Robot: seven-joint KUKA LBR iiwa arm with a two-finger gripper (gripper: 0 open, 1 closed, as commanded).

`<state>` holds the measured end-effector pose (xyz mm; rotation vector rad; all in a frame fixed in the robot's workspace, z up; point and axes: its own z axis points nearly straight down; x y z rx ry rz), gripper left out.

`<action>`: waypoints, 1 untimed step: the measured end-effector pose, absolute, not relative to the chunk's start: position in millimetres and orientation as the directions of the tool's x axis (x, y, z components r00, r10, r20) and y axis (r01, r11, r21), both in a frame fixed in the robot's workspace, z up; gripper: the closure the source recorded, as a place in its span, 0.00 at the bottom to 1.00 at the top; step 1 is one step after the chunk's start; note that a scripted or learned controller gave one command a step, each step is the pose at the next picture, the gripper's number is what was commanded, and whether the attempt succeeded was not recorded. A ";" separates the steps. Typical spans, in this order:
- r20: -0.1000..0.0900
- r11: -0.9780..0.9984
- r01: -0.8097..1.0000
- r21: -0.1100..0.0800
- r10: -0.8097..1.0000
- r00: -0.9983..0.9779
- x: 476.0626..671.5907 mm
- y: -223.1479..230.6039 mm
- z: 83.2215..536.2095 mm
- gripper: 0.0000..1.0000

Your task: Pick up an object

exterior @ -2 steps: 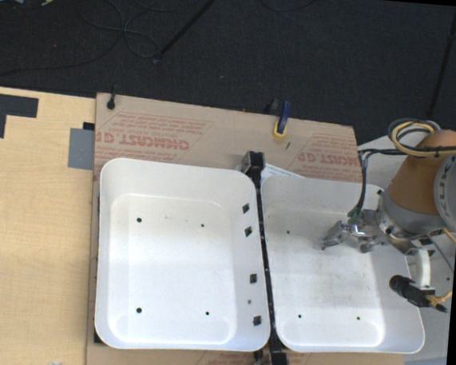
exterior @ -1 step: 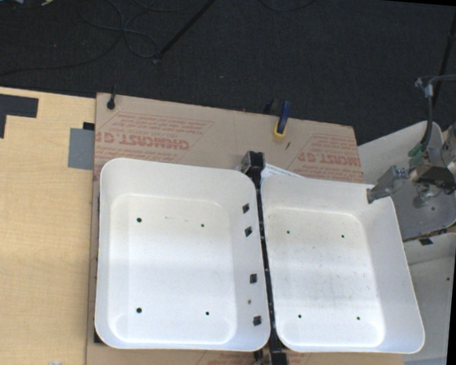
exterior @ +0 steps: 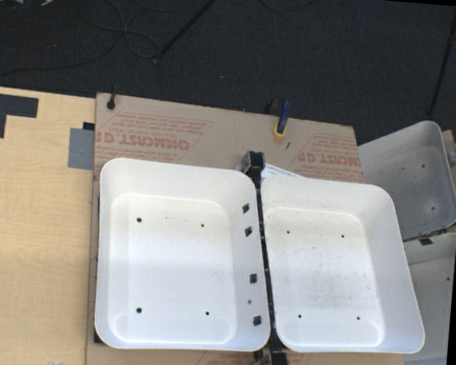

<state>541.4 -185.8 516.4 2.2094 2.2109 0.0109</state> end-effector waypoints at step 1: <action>-0.001 0.007 1.000 -0.004 1.000 -0.007 543.4 -183.3 515.5 1.00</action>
